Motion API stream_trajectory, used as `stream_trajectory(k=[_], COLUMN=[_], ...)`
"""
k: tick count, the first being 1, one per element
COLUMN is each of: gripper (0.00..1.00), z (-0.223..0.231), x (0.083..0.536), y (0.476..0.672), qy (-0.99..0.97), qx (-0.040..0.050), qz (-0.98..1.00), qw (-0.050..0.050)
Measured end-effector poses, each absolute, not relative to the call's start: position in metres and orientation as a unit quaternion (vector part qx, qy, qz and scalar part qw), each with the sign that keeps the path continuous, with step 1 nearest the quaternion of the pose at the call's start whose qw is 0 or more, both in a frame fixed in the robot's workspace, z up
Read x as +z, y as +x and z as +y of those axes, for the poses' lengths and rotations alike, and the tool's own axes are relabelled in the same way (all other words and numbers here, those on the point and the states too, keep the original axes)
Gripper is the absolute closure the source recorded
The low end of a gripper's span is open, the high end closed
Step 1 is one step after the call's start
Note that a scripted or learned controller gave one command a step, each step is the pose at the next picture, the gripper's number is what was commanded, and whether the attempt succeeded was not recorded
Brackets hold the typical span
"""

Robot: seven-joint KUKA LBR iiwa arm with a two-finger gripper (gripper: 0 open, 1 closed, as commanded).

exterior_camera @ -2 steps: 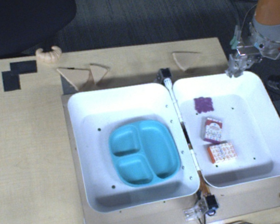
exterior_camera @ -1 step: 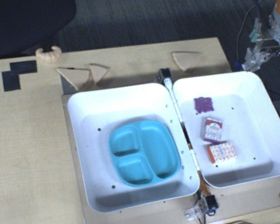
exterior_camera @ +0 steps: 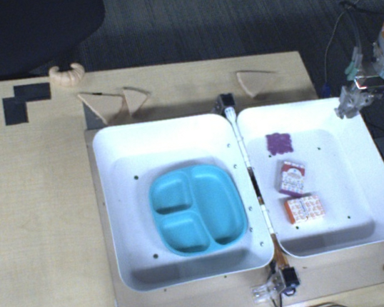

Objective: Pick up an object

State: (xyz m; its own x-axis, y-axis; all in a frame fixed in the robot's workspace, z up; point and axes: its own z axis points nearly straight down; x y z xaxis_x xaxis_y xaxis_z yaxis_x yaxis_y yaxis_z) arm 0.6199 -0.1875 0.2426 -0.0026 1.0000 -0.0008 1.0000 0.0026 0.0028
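Three small objects lie in the right bin (exterior_camera: 355,181): a purple piece (exterior_camera: 278,143) toward the back, a red and white packet (exterior_camera: 291,177) in the middle, and an orange and white box (exterior_camera: 303,209) in front of it. My gripper (exterior_camera: 349,103) hangs at the bin's far right corner, well to the right of all three and touching none of them. Nothing shows beneath it but the bin's rim.
The left bin (exterior_camera: 123,196) holds a blue divided plate (exterior_camera: 197,208). A dark clamp (exterior_camera: 226,102) sits at the back where the two bins meet. Cables run over the floor at the right and under the bins' front edge (exterior_camera: 285,286).
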Motion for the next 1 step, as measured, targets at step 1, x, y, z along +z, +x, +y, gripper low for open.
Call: stream_trajectory(k=[1], gripper=[1.0], z=[-0.1596], x=[0.2344], y=[0.5358], qy=[0.706], qx=[0.0007], qz=[0.708], qw=[0.001])
